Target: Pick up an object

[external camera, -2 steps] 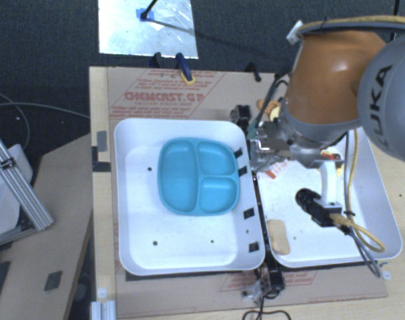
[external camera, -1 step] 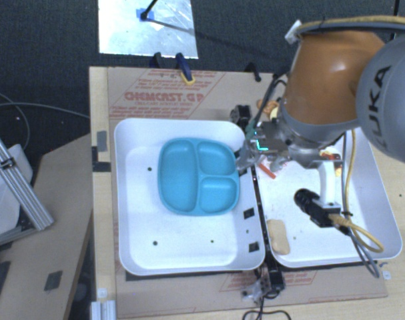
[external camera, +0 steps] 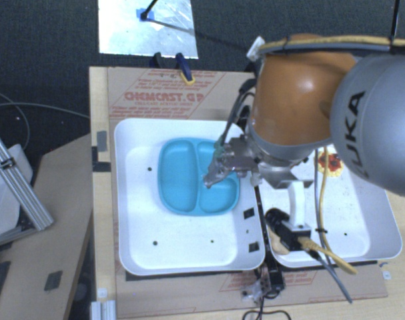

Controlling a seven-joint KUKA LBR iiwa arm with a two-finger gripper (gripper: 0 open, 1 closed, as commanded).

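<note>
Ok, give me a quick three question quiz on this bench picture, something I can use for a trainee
1. True or false: the blue divided plastic tray lies in the left white bin.
2. Which is the gripper over? A) the tray's right edge B) the cardboard sheet C) the floor
3. Fill in: the yellow and red object lies in the ____ white bin.

Key: 1 true; 2 A; 3 right.
</note>
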